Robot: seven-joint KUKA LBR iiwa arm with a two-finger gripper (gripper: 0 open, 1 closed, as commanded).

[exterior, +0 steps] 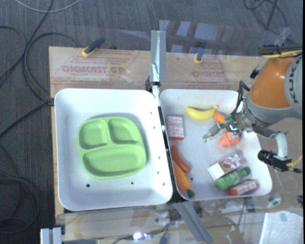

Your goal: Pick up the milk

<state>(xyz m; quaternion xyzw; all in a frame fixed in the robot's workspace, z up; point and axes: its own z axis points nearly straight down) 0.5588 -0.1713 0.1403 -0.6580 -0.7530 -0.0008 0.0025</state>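
The milk, a small red and white carton (175,127), lies flat at the left side of the right bin (193,96), close to the wall between the bins. My gripper (211,133) hangs low over the middle of that bin, to the right of the carton and apart from it. It points left and down, open, with nothing between its fingers. Just behind the gripper sits an orange item (230,140), partly hidden by the wrist.
A yellow banana (202,112) lies at the back of the right bin. A sausage (181,158) and carrot (182,179) lie along its left front. A white and red box (226,165), green bottle (233,178) and red packet (243,187) fill its front right. The left bin holds a green divided tray (112,146).
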